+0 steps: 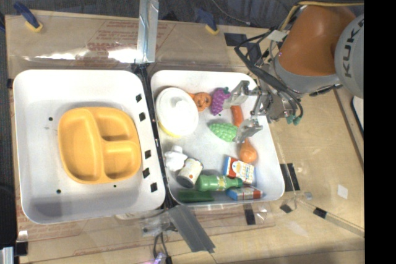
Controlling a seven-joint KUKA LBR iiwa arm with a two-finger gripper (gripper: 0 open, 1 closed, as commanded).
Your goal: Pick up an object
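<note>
My gripper (245,111) hangs open over the right side of the right bin (270,146). One metal finger (241,91) is toward the back, the other near the front. A small red-orange carrot-like piece (237,114) lies in the gap between them, touched by neither. Purple grapes (219,101) sit just left of the back finger. A green bumpy piece (223,131) lies left of the front finger, and an orange egg-shaped piece (247,151) just in front of it. Nothing is held.
Also in the right bin are a white bowl (176,111), a small orange pumpkin (201,100), a white cup (189,171), a red-white carton (239,169) and a green bottle (216,182). A yellow divided tray (99,144) sits in the left bin (25,133).
</note>
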